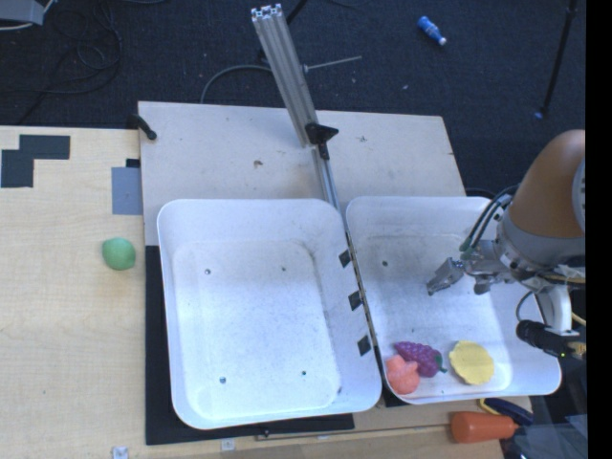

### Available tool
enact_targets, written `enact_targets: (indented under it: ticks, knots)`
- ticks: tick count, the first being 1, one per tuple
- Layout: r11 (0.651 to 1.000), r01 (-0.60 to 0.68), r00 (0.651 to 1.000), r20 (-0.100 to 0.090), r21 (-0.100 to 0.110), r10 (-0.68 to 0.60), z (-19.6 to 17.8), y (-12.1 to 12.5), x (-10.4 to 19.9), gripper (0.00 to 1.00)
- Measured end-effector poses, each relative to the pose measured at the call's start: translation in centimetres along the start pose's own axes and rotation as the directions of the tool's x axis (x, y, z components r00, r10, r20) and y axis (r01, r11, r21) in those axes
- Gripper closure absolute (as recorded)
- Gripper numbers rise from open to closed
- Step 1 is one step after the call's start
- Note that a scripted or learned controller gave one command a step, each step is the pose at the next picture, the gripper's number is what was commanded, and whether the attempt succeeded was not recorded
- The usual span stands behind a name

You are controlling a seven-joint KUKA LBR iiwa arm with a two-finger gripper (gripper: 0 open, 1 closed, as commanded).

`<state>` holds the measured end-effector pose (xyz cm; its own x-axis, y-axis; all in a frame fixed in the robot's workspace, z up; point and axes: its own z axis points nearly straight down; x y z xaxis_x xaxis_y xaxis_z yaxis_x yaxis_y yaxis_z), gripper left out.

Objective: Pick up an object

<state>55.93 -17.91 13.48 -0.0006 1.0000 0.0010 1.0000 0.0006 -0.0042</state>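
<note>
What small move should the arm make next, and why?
Probably travel toward the near edge of the right bin and descend: the gripper hovers mid-bin over bare floor, while the purple object, orange object and yellow object cluster there.

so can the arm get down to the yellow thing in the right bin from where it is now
Probably yes. The yellow piece lies flat near the right bin's front edge, with nothing on top of it. The gripper hangs above the bin floor nearby. The purple toy sits beside it, apart.
</note>
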Motion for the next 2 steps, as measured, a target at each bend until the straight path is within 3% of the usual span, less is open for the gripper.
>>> enact_targets:
  ticks: [1,2]
  knots:
    - [1.0,-0.002,1.0,0.001,-0.004,0.002,-1.2,0.1,-0.1,1.0]
    - [1.0,-0.001,1.0,0.002,-0.009,0.001,-7.0,0.9,-0.6,1.0]
